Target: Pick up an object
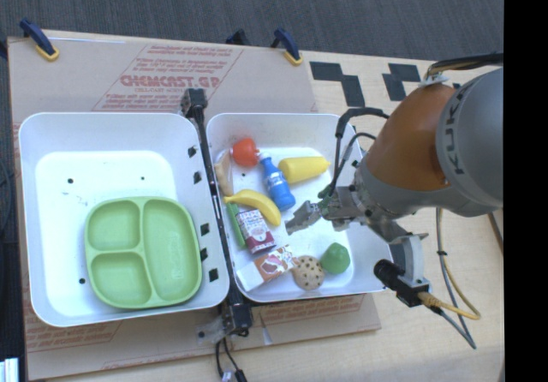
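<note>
- Nothing is picked up yet, as far as the view shows: every object lies on the floor of the right bin, so the grasp and the lift are both left to do.
- The gripper hangs over the middle of that bin, just right of the banana; whether it is open or closed I cannot tell, and nothing shows between its tips.
- Closest to it are the banana, the blue bottle just beyond, and the red-and-white carton on the near side of the banana.
- Farther back lie a red ball and a yellow lemon-shaped piece, near the far wall.
- Along the near wall sit a small red packet, a speckled cookie touching it, and a green ball-like thing just right of the cookie.
- A pale, slim item lies against the bin's left wall; too small to name.
- The left bin holds a green divided plate with three compartments, set toward its near side.
- Both bins rest on a cardboard sheet held by clamps at the far edge.
</note>
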